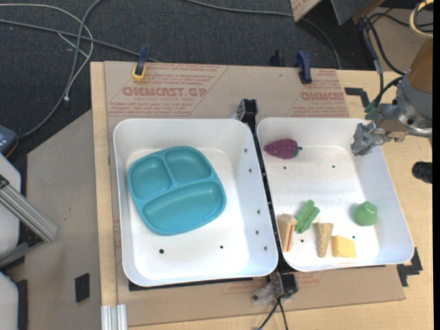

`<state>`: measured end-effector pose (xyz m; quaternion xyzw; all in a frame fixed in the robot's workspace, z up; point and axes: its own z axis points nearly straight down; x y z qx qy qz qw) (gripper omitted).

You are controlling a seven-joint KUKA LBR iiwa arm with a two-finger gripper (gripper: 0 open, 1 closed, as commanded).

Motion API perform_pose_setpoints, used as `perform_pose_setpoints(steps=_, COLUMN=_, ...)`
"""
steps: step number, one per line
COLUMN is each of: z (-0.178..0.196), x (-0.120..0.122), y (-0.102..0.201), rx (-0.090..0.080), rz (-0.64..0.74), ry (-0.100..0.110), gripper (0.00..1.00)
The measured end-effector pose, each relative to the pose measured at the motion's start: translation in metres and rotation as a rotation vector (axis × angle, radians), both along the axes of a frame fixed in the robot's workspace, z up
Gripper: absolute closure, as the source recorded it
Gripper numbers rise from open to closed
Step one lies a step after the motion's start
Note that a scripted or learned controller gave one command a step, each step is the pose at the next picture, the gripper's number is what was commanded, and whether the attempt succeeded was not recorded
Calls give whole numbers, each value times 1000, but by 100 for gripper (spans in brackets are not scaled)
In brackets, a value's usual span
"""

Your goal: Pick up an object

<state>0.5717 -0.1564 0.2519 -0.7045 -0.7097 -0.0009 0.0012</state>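
Grey two-finger pincer (364, 141), finger state indiscernible, hovers over right white bin (344, 177)'s far-right rim; purple plastic grape bunch (282, 148) lies at its 9 o'clock, long axis 3–9.

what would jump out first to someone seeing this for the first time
The big teal divided plate lying alone in the left bin draws the eye first. Next come the small toy foods in the right bin: purple grapes near its far edge, a green piece and yellow block near the front. The claw hangs over that bin's far right corner.
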Motion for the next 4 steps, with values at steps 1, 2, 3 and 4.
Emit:
perform_pose_setpoints(steps=1, z=5, x=6, y=55, rx=1, rz=-1, ry=-1, gripper=100)
perform_pose_setpoints(steps=2, z=-7, x=24, y=102, rx=-1, rz=-2, ry=-1, gripper=100)
perform_pose_setpoints(steps=3, z=-20, x=40, y=154, rx=-1, rz=-1, ry=-1, gripper=100)
perform_pose_setpoints(steps=4, z=-14, x=56, y=211, rx=0, rz=-1, ry=-3, gripper=100)
